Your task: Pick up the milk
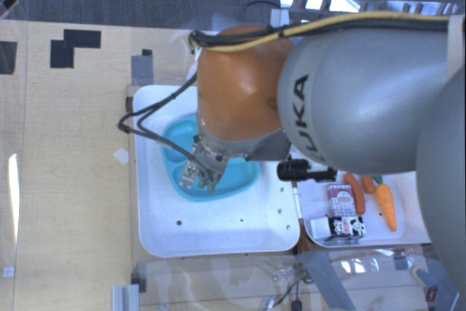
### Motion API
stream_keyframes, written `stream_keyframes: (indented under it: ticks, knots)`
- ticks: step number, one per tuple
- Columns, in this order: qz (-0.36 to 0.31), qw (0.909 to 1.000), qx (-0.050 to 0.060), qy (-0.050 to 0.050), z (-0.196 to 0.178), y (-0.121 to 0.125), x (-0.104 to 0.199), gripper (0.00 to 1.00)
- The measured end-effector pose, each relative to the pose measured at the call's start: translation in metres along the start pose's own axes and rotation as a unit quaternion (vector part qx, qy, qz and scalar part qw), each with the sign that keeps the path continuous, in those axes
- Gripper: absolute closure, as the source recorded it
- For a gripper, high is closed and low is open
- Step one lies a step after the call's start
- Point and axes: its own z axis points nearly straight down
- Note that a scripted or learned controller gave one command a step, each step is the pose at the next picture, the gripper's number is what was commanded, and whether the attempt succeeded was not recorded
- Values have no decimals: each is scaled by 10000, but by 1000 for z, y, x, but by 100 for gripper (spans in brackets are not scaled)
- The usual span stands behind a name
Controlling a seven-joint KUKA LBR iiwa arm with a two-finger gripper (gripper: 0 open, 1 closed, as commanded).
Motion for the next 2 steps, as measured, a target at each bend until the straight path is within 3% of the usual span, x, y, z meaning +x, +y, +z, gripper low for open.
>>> stream_keyframes:
  ticks: [1, 2]
  knots:
    - [460, 9989, 6, 9, 79, -13, -3, 100]
    - [-2626, 9649, -18, -20, 23, 0, 1, 100]
